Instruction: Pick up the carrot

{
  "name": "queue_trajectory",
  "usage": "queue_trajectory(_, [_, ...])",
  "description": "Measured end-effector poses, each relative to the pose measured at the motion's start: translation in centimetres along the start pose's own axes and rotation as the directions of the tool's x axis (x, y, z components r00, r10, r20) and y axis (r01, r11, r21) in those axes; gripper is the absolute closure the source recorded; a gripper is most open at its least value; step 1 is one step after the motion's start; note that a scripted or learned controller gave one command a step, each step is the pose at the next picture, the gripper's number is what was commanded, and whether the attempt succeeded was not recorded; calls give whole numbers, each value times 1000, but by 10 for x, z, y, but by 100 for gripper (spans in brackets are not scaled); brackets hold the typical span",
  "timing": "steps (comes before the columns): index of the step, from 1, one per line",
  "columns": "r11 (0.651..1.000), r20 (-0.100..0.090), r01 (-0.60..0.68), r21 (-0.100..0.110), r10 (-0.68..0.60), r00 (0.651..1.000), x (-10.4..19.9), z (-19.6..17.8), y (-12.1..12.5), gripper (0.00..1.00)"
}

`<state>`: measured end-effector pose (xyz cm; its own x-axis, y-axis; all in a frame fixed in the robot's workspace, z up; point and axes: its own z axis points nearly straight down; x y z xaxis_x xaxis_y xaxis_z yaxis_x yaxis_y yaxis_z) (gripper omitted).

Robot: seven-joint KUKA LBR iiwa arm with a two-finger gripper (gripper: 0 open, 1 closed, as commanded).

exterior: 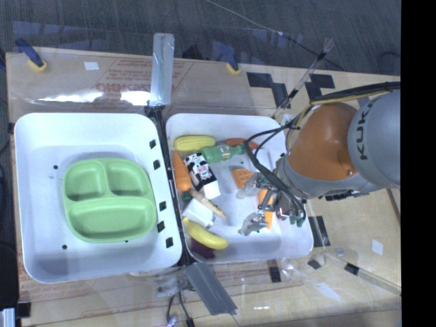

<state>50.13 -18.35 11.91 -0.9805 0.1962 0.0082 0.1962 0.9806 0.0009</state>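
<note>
The fingers' state could not be told on the gripper (262, 216), low in the right bin (300, 240) amid clutter; the carrot (180, 172) lay well apart at that bin's left wall, beside a small carton (198, 168) (a banana (206, 236) nearer); it looked light, stiff, smooth plastic, best pinched across its thicker middle.

A green divided plate (107, 199) lies in the left white bin (27, 182). In the right white bin (225, 122), beside the plate's bin, sit a yellow corn cob (194, 142), a green bottle (221, 153), a black-and-white carton (198, 168) and a banana (206, 235).
</note>
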Motion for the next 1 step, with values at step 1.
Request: queue_trajectory(1, [1000,7,9,0,-9,1000,-3,-13,2,100])
